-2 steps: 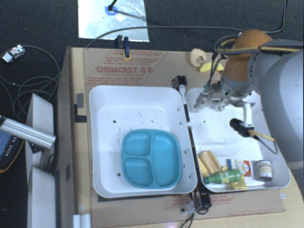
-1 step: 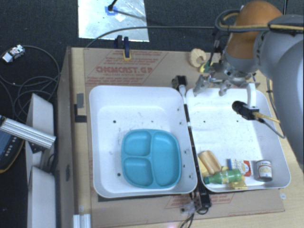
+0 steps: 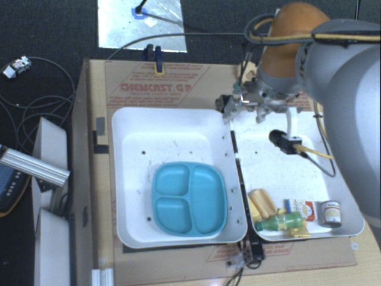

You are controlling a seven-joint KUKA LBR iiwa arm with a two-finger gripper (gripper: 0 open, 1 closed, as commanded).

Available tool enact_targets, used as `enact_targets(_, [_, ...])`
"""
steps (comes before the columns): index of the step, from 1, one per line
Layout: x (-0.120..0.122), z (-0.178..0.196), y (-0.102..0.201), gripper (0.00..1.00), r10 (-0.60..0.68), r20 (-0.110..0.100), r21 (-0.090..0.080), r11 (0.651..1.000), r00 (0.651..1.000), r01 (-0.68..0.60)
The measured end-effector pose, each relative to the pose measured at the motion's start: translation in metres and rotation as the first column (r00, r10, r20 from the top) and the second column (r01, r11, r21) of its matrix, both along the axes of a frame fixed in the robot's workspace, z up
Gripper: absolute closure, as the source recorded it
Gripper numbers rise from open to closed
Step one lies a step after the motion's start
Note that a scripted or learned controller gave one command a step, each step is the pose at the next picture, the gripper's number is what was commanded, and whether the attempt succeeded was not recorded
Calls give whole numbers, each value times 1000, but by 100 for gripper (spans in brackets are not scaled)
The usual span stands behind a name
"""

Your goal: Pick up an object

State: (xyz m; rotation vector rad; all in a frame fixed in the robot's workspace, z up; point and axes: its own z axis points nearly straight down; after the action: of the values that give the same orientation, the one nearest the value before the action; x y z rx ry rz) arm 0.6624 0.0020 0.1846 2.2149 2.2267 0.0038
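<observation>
Bench: brown board (image 3: 196,76) on dark carpet, carrying two white bins side by side.
Writing: "CHEMCAST GP" (image 3: 155,88) in red on the board, along the far edge of the left bin (image 3: 128,124).
Claw: gripper (image 3: 244,112) hangs over the far edge where the two bins meet, released, its two tips spread with nothing between them.
Objects: four things crowded along the near edge of the right bin (image 3: 262,171), well apart from the claw.
Green bottle (image 3: 281,221): on its side, long axis running along the near edge; which end bears the cap cannot be told.
Tan roll (image 3: 262,202): beside the near-left corner, long axis slanting from the near edge toward the far left, touching the bottle.
Small box (image 3: 299,207): red, white and blue print, too small to read, just behind the bottle.
Can (image 3: 330,213): near the near-right corner, pale label, wording illegible.
Left bin: a blue three-part plate (image 3: 189,196) sits toward its near-right corner.
</observation>
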Motion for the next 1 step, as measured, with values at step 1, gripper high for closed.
enact_targets(1, [1,11,-1,100,3,2,-1,1000,1000,-3])
